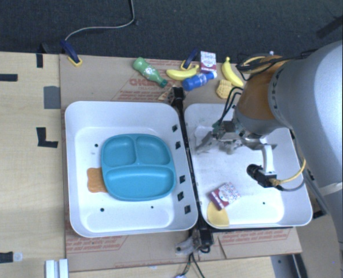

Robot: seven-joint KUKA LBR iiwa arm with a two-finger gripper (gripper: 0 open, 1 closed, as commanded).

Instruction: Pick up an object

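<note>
The claw [213,139] hangs open and empty in the right bin [287,213]; the packet [224,195] lies toward the near rim.

Even bright light, soft shadows, slight blur.

This is a robotics lab bench: a grey arm [310,97] reaches over two white bins [79,155], with toy bananas [183,72] and loose cable [122,16] behind the bins.
</note>
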